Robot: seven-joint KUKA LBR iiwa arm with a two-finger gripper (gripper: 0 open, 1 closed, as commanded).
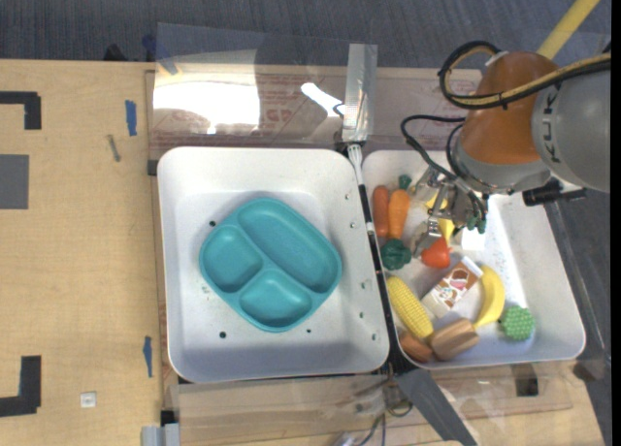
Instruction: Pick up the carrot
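Observation:
The carrot is a short orange piece with a small green tuft at its far end, lying along the left wall of the right bin. A darker orange-red piece lies right beside it on the left. My gripper hangs low over the right bin, just right of the carrot and a little apart from it. Nothing is visibly held. A yellow bit and a red round toy sit directly under the gripper.
The right bin also holds a dark green piece, a corn cob, a small carton, a banana, a bread roll and a green knobbly ball. A teal divided plate lies in the left bin.

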